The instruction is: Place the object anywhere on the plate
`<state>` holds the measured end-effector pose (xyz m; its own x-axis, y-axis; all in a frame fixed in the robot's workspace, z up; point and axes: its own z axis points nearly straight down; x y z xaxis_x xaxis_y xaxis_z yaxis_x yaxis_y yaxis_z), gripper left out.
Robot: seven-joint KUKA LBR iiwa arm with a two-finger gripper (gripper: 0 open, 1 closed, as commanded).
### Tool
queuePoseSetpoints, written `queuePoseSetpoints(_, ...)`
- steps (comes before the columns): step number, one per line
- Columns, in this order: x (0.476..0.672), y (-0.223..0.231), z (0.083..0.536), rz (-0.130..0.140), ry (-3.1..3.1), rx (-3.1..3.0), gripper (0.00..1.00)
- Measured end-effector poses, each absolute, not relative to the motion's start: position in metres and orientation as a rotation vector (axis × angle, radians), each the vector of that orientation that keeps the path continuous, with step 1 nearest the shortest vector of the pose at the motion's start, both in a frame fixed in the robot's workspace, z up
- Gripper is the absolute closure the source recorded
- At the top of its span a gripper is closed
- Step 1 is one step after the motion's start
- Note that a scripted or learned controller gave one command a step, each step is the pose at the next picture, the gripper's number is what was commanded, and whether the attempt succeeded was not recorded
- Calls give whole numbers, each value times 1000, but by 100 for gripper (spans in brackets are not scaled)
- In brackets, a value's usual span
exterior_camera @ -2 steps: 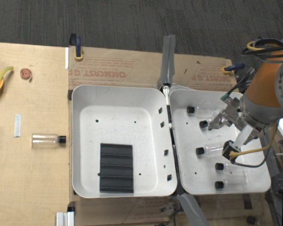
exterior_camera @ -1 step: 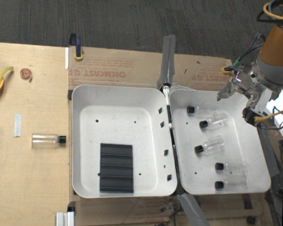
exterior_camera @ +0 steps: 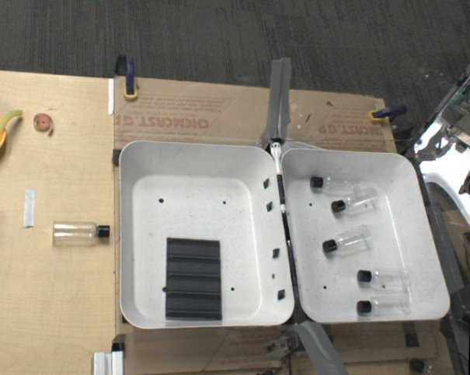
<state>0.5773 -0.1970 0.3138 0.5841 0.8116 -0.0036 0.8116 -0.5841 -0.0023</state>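
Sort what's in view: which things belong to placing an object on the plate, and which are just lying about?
Job:
- black ribbed plate in the left bin
- five clear black-capped vials in the right bin

Lying about:
- spare vial on the bench
- blue clamps
- small reddish disc

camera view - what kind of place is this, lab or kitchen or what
Most likely a robot test bench in a lab or workshop: two white bins, left bin and right bin, sit on clamped cardboard, with clear vials laid out in the right one and a ribbed black plate in the left.
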Motion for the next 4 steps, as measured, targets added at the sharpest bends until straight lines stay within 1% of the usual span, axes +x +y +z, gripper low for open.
queuePoseSetpoints(1,541,-201,361,6,-1291,-2864,0)
queuePoseSetpoints(2,655,-164,381,8,-1091,-2946,0)
queuePoseSetpoints(3,598,-216,440,7,-1006,-2976,0)
queuePoseSetpoints(4,651,-150,439,8,-811,-3035,0)
